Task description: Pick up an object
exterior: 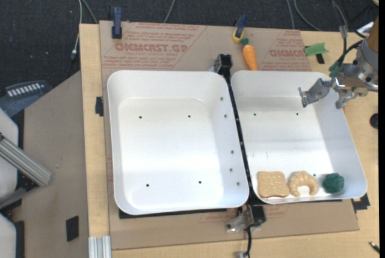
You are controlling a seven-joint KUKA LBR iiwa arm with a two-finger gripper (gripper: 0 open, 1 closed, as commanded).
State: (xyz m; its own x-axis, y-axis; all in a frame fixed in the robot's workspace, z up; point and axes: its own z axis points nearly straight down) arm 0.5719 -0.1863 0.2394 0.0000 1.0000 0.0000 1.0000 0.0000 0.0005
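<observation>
Three small objects lie along the near edge of the right bin [337, 124]: a tan square cracker [272, 184], a pale croissant [304, 183] and a dark green ball [333, 182]. My gripper [328, 94] hangs over the far right corner of that bin, well away from the three objects. Its grey fingers [312, 94] are spread open with nothing between them.
The left bin [120, 148] sits beside the right one. An orange carrot [249, 57] lies on the cardboard behind the bins, near a blue and yellow clamp [240, 27]. Another blue clamp [116, 21] stands at the far left, and green tape [316, 50] at the far right.
</observation>
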